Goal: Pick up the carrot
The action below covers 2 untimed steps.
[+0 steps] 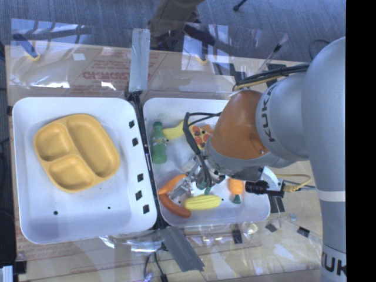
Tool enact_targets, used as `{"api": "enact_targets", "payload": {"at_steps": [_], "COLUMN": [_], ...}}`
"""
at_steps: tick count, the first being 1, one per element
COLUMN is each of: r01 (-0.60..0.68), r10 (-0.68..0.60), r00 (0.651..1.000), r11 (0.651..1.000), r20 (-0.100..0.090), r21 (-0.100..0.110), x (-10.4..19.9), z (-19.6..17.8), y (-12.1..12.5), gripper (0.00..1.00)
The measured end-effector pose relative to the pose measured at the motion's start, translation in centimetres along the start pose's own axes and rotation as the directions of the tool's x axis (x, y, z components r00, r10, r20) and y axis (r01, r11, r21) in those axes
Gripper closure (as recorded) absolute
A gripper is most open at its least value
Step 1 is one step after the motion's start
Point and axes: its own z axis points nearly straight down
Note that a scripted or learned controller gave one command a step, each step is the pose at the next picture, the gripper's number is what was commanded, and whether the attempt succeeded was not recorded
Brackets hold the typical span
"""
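Camera view, layout: two white bins side by side; left bin (35, 216) carries a yellow divided plate (76, 151); right bin (176, 106) carries the toy food.
Arm: grey arm (320, 122) with orange band reaches in from the right and bends down over the right bin, covering much of its middle.
Gripper: gripper (197, 180) sits low in the right bin, pointing toward the near-left corner of that bin.
Fingers: cannot tell whether spread or closed; the metal tips are tangled visually with the items beneath, and nothing is clearly seen between them.
Carrot: carrot (170, 185) lies in the right bin, near its left wall, just beside the gripper tip on its left; orange, tilted, partly hidden.
Neighbours: red sausage (174, 207) just in front of the carrot; corn cob (203, 202) to the sausage's right, under the gripper; green bottle (158, 143) upright-ish farther back along the left wall; banana (174, 131) beside it; a second small orange piece with green top (235, 188) to the right of the gripper.
Step in hand (judgement): approach or grasp attempt at the carrot; pick not confirmed.
Next move (judgement): needs the tips centred across the carrot's body, clear of corn and sausage, then a firm close and a straight lift.
Risk: crowding; a neighbour could be pinched instead.
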Motion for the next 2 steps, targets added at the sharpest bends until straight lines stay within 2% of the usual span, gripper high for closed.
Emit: {"api": "enact_targets", "payload": {"at_steps": [1,2], "r01": [-0.427,-0.776], "r10": [0.427,0.776], "r00": [0.904,0.631], "r11": [0.904,0.631], "r20": [-0.001,-0.003], "r21": [-0.002,-0.001], "x": [-4.4,-8.3], "z": [1.0,0.9], "y": [1.4,4.1], "gripper": [0.0,0.0]}}
